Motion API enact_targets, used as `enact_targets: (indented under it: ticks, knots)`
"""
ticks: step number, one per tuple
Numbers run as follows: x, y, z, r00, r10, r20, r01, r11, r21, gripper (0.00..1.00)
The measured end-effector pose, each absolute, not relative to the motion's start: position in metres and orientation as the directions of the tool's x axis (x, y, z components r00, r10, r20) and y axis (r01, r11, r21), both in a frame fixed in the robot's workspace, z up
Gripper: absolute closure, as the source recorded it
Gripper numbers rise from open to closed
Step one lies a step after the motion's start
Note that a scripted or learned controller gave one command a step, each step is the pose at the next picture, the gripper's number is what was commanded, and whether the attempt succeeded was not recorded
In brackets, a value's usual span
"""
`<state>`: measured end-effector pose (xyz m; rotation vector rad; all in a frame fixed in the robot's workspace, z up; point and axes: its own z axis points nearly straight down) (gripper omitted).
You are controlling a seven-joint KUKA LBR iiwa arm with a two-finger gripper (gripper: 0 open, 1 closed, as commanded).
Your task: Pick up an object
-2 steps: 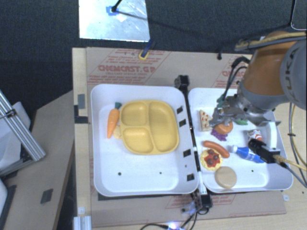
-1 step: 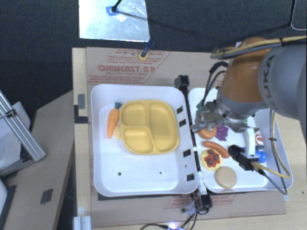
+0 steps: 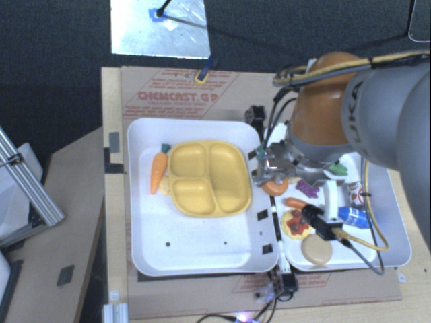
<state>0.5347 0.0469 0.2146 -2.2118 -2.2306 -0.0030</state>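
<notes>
Tool [image 3: 269, 172] just above orange toy [image 3: 275, 186] in right bin [image 3: 394, 237] — grip state unclear

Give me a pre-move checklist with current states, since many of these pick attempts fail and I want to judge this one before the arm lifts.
1. Pincer is over the right bin, near its left wall: ok.
2. A target lies close: an orange round piece sits just below the pincer: ok.
3. Object seen between the fingers: cannot tell.
4. Neighbours crowd the target: purple grapes and a small sausage-like piece lie close beside it: not ok.
5. Left bin's yellow divided plate and carrot are away from the arm's work: ok.
</notes>
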Motion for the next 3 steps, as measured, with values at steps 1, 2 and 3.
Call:
enact_targets:
  ticks: [1,2,3]
  knots:
    - [0.5308,0.0422,0.2144,-0.002,1.000,0.000,1.000,0.002,0.000,1.00]
    - [0.5286,0.0508,0.2179,-0.006,1.000,0.001,1.000,0.006,0.001,1.00]
    - [0.5343,0.0435,0.2143,-0.001,1.000,0.000,1.000,0.001,0.002,1.00]
